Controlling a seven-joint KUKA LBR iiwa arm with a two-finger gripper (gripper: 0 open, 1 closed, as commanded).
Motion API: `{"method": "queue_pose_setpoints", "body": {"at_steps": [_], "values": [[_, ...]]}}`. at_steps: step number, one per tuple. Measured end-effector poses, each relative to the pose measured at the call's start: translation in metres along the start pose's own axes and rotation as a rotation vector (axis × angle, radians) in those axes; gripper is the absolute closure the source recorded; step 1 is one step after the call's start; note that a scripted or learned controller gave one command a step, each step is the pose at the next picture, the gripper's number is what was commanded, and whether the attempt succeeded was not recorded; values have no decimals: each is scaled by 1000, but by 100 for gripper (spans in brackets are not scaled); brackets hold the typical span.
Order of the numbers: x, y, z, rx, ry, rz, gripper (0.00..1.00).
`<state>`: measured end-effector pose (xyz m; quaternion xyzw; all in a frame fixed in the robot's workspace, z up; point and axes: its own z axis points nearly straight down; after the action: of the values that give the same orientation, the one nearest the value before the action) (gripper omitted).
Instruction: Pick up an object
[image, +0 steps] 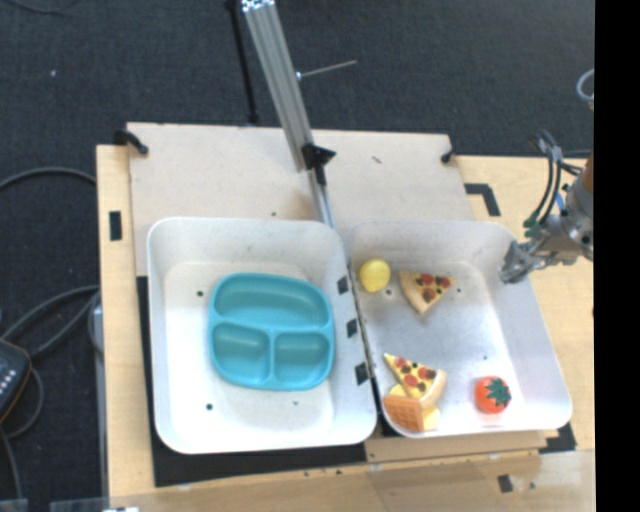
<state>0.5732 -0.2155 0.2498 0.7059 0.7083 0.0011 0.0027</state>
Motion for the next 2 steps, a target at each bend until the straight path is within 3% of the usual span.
{"method": "queue_pose_setpoints", "body": {"at_steps": [2], "values": [[107, 10, -17, 1, 3, -6, 100]]}}
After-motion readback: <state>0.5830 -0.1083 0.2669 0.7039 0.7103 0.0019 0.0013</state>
